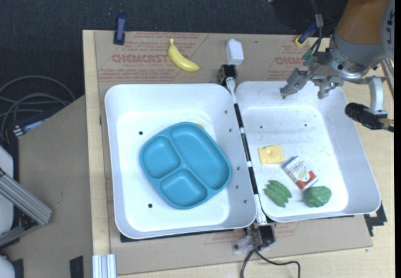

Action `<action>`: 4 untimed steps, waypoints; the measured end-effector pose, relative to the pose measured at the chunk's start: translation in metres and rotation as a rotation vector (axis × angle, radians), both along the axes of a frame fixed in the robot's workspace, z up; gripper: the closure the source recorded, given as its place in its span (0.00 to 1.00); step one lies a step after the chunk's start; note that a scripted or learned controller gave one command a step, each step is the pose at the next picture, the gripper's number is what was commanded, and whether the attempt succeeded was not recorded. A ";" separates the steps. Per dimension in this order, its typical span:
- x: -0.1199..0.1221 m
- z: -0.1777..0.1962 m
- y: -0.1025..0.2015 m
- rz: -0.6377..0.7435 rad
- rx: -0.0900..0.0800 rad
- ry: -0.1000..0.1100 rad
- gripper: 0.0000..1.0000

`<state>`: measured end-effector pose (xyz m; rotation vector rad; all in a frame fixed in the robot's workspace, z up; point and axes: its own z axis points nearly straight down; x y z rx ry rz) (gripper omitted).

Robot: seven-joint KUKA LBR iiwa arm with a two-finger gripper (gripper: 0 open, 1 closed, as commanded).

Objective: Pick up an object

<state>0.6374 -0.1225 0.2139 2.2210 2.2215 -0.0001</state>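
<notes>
Green toy (317, 196) low in right bin (351, 145) | pincer (308, 84) above far rim, fingers spread, holding nothing

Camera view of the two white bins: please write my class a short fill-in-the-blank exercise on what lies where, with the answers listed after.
1. The blue divided tray lies in the ____ bin.
2. The yellow banana lies on the cardboard, ____ both bins.
3. The hand hangs over the right bin's ____ edge.
4. The yellow block shares its bin with a green pod and a green ____.

Answers: left; outside; far; lump
</notes>
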 end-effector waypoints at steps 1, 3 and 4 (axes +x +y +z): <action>-0.058 -0.044 -0.032 -0.001 0.000 0.003 0.00; -0.159 -0.130 -0.031 -0.001 0.001 0.002 0.00; -0.158 -0.120 -0.031 -0.002 0.000 -0.001 1.00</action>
